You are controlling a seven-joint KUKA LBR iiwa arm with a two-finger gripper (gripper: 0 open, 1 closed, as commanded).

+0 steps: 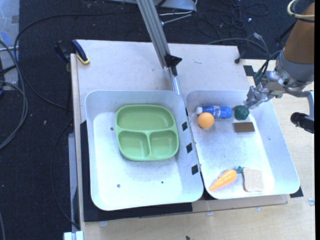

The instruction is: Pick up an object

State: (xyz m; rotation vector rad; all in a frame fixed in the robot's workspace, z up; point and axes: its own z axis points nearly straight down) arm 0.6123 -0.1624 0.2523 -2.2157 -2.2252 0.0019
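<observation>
A pale bench [150, 64] carries two shallow white bins side by side, with dark floor and loose black cables around it. A grey metal strut [152, 24] slants down from 12 o'clock to a black clamp at the seam between the bins. A blue and yellow clamp [80, 52] grips the bench's corner at 10 o'clock.

The left bin [100, 184] holds a green divided plate [147, 132], lying flat, its long axis running 9 to 3.

The right bin [280, 159] holds the rest. At its 12 o'clock end a blue bottle [216, 111] lies on its side, long axis 9 to 3, white cap toward 9. An orange ball [205, 120] touches it at 7 o'clock. A dark green ball [241, 113] sits just beside the bottle at 3 o'clock, with a brown block [243, 128] just below it. Near the 6 o'clock rim a carrot [224, 179] lies slantwise, tip toward 8, green top toward 2, just beside a tan slice [253, 180].

The arm [300, 49] reaches in from 3 o'clock. Its gripper [252, 98] hangs just above the green ball at the bin's far rim; whether it is clenched or released, I cannot tell.
</observation>
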